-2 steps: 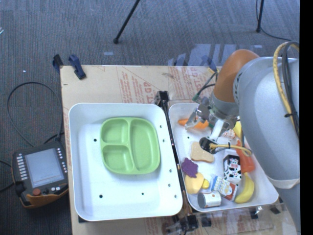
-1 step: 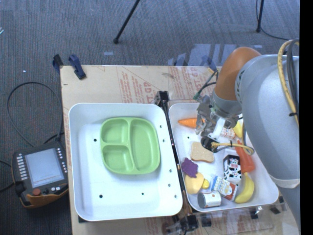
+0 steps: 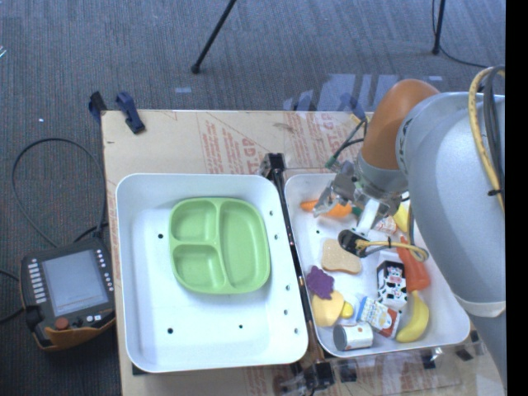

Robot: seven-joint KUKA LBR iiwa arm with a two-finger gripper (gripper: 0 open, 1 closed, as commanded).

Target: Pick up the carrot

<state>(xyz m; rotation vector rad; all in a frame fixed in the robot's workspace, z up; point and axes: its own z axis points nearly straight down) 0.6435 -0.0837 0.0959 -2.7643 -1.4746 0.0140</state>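
Note:
The carrot (image 3: 332,210) is a small orange piece lying at the far left end of the right bin (image 3: 301,246). Part of it shows to the left of and below the gripper. My gripper (image 3: 340,196) hangs right over it, at the end of the grey arm with the orange band that reaches in from the right. The gripper body hides the middle of the carrot, so I cannot see whether they touch.
The right bin also holds a bread slice (image 3: 341,256), purple grapes (image 3: 319,282), a cow-print carton (image 3: 390,283), a banana (image 3: 415,318), a can (image 3: 355,337) and a red-orange piece (image 3: 415,269). A green divided plate (image 3: 220,244) lies in the left bin (image 3: 140,304).

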